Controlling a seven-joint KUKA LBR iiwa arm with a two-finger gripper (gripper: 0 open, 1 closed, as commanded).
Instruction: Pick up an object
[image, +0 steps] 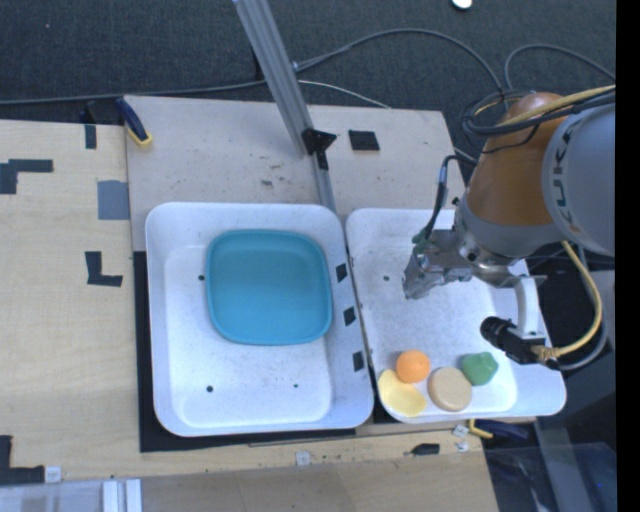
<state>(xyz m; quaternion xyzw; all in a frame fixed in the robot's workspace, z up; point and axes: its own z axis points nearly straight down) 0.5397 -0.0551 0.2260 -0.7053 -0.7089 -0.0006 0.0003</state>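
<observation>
Arm in from the right, jaws poised over the bare upper-middle of the right bin, nothing visible between them; whether they stand apart or together I cannot tell, the wrist body and the slant of the view hide the tips. Candidate objects all sit well apart from the jaws, bunched along the bin's near edge: orange ball, yellow piece just below it and touching, tan disc beside, green piece at the far right of the row. Judgement: step in hand is the approach, no grasp made. To do it well, travel toward the near edge, pick one target and commit; the green piece looks the best bet since its right side stands free, whereas ball, yellow piece and disc crowd each other and a finger coming down between them would likely shove a neighbour. Ball may roll if nudged. The row lies close to the bin wall, so leave finger room on that side and descend straight. Left bin holds a blue plate, flat and low, a poor grip. Surface: both bins white, speckled, shallow; worktop pale wood with dark tape marks. Metal post slants above the bins; dark floor and cables behind
</observation>
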